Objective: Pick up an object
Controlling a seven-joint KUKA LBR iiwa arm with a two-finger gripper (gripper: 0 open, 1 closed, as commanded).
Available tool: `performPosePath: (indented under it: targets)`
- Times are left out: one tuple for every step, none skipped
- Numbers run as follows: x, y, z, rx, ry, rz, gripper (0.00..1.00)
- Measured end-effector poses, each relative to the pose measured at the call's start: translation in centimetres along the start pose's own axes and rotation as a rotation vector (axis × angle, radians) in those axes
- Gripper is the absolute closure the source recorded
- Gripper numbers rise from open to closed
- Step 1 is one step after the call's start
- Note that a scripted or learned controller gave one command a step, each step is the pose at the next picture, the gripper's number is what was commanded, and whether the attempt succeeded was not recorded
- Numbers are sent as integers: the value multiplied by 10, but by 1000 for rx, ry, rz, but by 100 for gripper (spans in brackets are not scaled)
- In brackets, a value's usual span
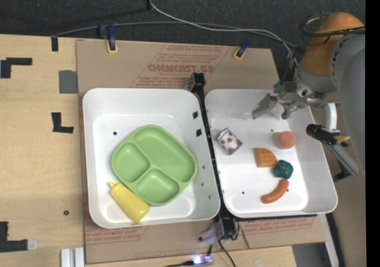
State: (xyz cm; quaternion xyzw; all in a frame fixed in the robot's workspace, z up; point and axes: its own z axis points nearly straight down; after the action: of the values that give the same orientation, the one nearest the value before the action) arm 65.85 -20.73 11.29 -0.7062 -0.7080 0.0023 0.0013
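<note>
Glossy white plastic bins (pixel 95 141), smooth green plastic plate (pixel 154 165), matt cardboard sheet (pixel 172 64), possibly metal gripper (pixel 275 108)

red printed lettering runs across the flat brown cardboard sheet (pixel 178 64) under the two bins, on its far side. the largest line looks like "chemcast gp", uncertain. smaller red lines around it are too small to read. the small patterned cube (pixel 228 140) in the right bin carries markings, not legible.

Fixed overhead camera, slanted down on bins (pixel 98 102)
</note>
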Motion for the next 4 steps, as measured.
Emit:
performPosePath:
  targets:
    - [1,1,29,-5,-2,0,0]
    - [0,2,15,-10,-5,-2,100]
    - [0,2,-49,-10,0,1,100]
    - [2,4,-113,-10,0,1,100]
